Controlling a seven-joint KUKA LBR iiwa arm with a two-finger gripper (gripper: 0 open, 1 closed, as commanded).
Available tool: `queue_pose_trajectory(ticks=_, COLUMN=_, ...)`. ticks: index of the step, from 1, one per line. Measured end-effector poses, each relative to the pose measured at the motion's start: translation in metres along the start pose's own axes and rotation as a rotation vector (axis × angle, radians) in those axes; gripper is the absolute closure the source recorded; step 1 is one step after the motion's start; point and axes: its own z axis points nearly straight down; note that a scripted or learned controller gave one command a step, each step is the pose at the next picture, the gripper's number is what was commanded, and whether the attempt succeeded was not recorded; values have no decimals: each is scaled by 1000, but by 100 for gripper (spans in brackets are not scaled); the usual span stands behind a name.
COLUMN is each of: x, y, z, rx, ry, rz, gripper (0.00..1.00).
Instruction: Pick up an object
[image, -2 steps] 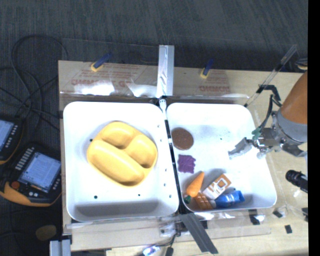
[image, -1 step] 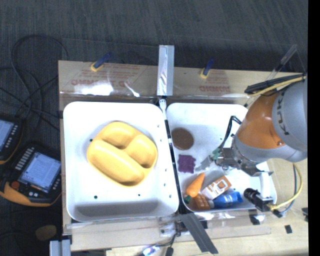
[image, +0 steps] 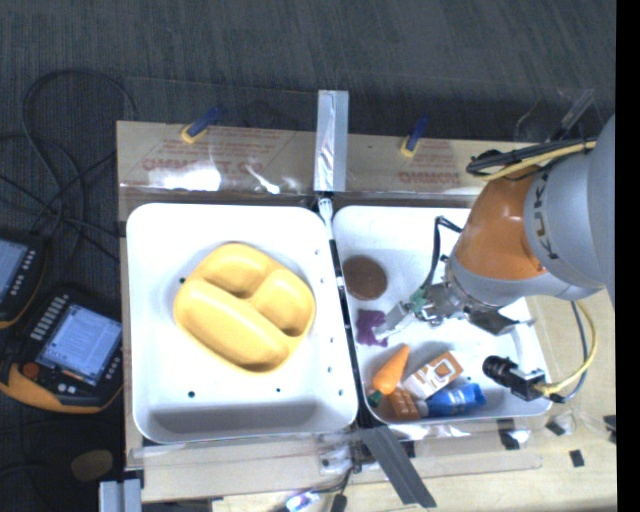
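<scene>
My arm (image: 590, 215) is grey with an orange band, black lettering, yellow and black cables, and a small metallic pincer (image: 408, 310).

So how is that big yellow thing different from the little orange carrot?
The yellow squashy object is far bigger than the carrot. It is pale yellow and rounded with lobes, while the carrot is orange and tapered. It lies by itself in the left bin; the carrot sits in the right bin against other small items. Both lie flat in white bins.
</scene>
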Motion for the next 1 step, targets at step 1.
queue_pose_trajectory(ticks=1, x=-19, y=29, z=-44, rx=0, ry=-3, rz=-217, gripper=0)
